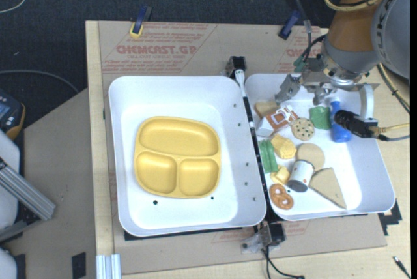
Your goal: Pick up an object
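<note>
While over right bin: jaws (304,94) hang above the rear of the right bin (371,170), with nothing seen between them; how far apart they stand, I cannot tell.
Objects: cookie (303,129), green block (320,118), blue bottle (339,128), pretzel (281,195) lie below.
Left bin: yellow divided tray (177,156).

Divided tray (176,155) in the left bin (124,95) — small items crowd the right bin (371,170).

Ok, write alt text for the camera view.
A grey-and-orange robot arm's gripper hovers over the right bin of small toy foods. The left bin holds a yellow divided plate.
</note>
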Action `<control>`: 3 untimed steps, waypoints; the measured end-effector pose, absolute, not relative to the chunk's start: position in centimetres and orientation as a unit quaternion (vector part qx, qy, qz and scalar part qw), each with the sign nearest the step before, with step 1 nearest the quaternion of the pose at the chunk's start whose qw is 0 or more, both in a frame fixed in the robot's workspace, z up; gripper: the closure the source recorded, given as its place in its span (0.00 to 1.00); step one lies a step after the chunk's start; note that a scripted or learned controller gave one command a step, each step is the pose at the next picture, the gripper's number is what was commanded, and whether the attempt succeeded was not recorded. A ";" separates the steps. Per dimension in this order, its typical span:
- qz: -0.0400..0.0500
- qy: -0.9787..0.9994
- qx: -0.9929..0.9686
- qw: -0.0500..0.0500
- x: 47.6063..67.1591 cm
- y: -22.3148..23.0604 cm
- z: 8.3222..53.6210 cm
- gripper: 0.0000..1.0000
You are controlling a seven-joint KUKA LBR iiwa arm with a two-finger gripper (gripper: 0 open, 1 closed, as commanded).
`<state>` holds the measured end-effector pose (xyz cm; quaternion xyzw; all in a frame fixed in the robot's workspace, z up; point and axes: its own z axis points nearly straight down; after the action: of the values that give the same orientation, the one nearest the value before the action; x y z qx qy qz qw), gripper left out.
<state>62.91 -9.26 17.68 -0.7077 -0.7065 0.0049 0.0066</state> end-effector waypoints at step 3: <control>0.000 -0.707 -0.707 0.000 64.1 -9.8 8.4 0.00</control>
<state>64.09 -9.83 8.41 -0.7074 -0.7068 -0.0004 0.0003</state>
